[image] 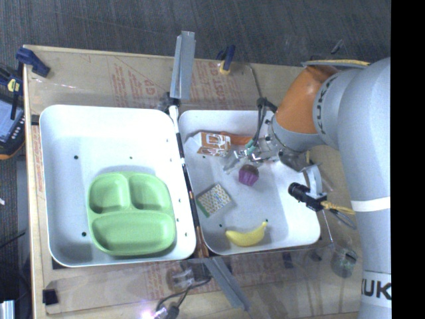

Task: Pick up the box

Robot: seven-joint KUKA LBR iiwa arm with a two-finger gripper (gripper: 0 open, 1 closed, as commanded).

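Box: orange and white, lying flat against the upper wall of the right bin, toward its upper-left corner, a little above centre frame. Just right of it and slightly lower, gripper, reached in from the right of the frame on a grey arm with an orange band. Fingers' state: cannot tell from this angle, too small and tangled with metal parts and cables. Nothing visibly held. Whether gripper and box touch: cannot tell; very near at least.

Directly below the gripper, a small purple round object on the bin floor. Lower left of that, a patterned grey-green square packet, tilted like a diamond, close to the bin's left wall. Near the bin's lower edge, a yellow banana, curved, ends turned upward.

In the left bin, at the lower half, a green three-compartment tray. Both bins side by side on a plywood tabletop, with blue clamps at the upper edge of the frame.
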